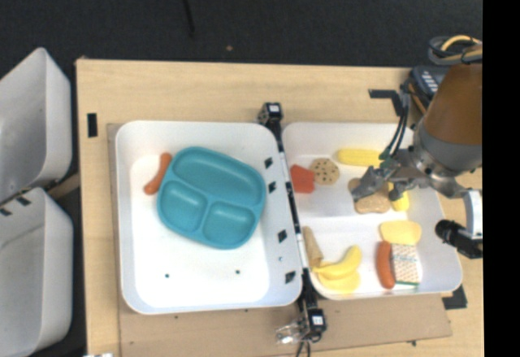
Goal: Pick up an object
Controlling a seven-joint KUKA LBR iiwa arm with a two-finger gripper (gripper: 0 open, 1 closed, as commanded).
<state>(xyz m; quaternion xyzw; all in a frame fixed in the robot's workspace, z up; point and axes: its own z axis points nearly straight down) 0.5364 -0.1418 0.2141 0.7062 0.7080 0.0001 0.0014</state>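
Observation:
My gripper (376,183) hangs low over the middle of the right bin (431,282), at the end of the grey arm with its orange band (453,107). Directly under and just in front of it lies a tan bread-like piece (372,204), with a small yellow piece (400,202) beside it. Whether the gripper touches either one is hidden by its own body. A long yellow item (357,156) lies just behind the gripper. Left of it are a chip cookie (325,171) and a red piece (302,178).
The front of the right bin holds a yellow slice (400,231), a red sausage (383,264), a wafer-like block (406,266), a banana (341,264) and a tan stick (312,245). The left bin (138,282) holds a teal divided plate (211,197) and an orange sausage (158,173).

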